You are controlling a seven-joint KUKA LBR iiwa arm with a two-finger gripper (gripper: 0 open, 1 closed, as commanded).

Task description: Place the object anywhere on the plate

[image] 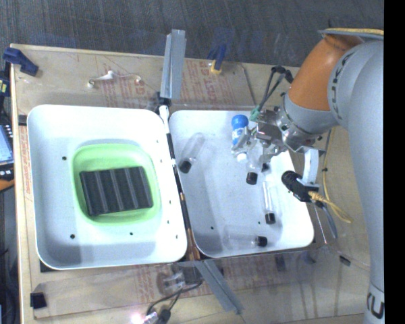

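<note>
Since the clear vials (268,204) scattered across the right bin (216,228) look light, slick and breakable, grip one mid-body. Whether the pincer (256,146), upper right, is open, I cannot tell.

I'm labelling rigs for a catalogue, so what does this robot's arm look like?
The arm is a thick, rounded grey tube with an orange band above the wrist. Thin dark cables loop by the wrist, and a yellowish cable trails below. The gripper is a cluster of metal and pale parts.
</note>
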